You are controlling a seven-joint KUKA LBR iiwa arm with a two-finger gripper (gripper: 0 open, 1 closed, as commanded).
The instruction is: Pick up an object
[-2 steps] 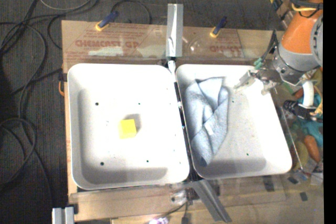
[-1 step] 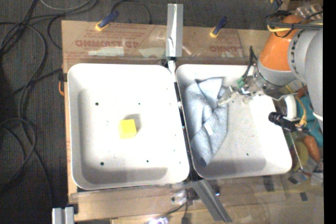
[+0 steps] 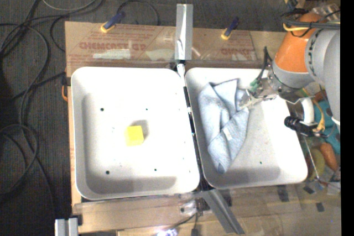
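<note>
The pick looks only begun: the hand (image 3: 253, 95) sits low at the right-hand bin's (image 3: 287, 171) upper right, at the edge of the crumpled pale blue cloth (image 3: 225, 121), yet whether it is clenched, released or pinching cloth I cannot tell, while the yellow block (image 3: 135, 135) lies untouched in the left-hand bin (image 3: 88, 83).

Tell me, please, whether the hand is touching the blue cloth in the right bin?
Cannot tell. In the camera view the hand meets the blue cloth's upper edge, but the slanted angle shows neither contact nor gap plainly.
</note>
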